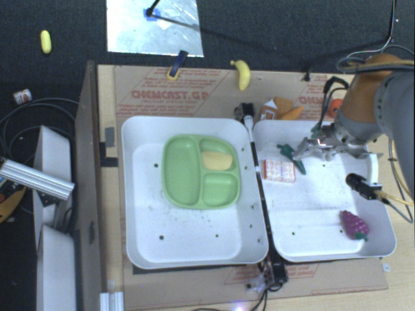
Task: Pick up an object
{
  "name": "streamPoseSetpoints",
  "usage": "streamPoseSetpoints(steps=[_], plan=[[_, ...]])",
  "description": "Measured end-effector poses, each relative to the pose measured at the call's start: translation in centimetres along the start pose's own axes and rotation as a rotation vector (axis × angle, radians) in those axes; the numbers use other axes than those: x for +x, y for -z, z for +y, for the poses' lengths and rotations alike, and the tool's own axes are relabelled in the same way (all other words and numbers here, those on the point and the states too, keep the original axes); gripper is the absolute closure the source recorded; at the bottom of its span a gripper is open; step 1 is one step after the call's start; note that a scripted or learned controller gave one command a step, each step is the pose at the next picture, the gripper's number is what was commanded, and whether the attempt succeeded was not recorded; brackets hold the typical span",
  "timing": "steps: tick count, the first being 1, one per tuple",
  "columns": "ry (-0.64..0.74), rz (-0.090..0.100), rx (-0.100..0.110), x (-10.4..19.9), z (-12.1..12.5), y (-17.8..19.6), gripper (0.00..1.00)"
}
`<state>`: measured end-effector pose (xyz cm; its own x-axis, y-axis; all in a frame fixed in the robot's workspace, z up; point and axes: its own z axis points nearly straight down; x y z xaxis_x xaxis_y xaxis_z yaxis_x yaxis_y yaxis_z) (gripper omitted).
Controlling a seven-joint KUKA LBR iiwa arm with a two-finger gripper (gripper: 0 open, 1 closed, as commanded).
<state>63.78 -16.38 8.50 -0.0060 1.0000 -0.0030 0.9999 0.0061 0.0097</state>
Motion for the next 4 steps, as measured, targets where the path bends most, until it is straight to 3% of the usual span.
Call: streamPoseSetpoints(steps=[1, 2, 3, 4], plan=[[-0.001, -0.003, -0.006, -0.3, 0.1, 1.6, 1.00], [0.000, -0.003, -0.005, -0.3, 0.1, 1.5, 0.00], [0.002, 0.004, 0.006, 4.6, 1.3, 1.7, 0.00], [0.005, 0.013, 0.038, 5.5, 2.9, 0.2, 0.00]])
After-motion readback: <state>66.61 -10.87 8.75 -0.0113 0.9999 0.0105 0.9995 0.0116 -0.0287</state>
